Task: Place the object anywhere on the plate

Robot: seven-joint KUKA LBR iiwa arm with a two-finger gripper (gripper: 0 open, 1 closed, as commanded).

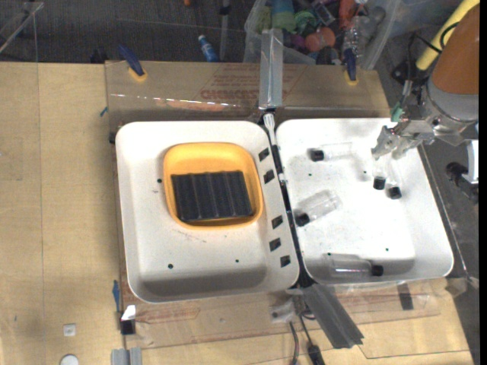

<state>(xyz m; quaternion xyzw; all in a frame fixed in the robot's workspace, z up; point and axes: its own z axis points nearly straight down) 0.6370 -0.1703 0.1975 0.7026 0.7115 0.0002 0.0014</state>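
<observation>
A yellow square plate (207, 153) lies in the left bin (144, 204), and a dark ribbed slab (211, 195) covers its middle. Several clear tubes with black caps lie in the right bin (411, 226): one near the back (329, 152), one by the divider (316, 206), one at the front (354, 265). Two small black-capped pieces (386, 188) sit just below my gripper (389, 146). The gripper hangs over the right bin's back right part, above the floor, far from the plate. I see nothing held in it.
A metal divider (275, 196) with black tabs runs between the bins. A cluttered box of coloured toys (319, 10) stands behind the bench. The arm's orange band (460, 67) fills the top right corner.
</observation>
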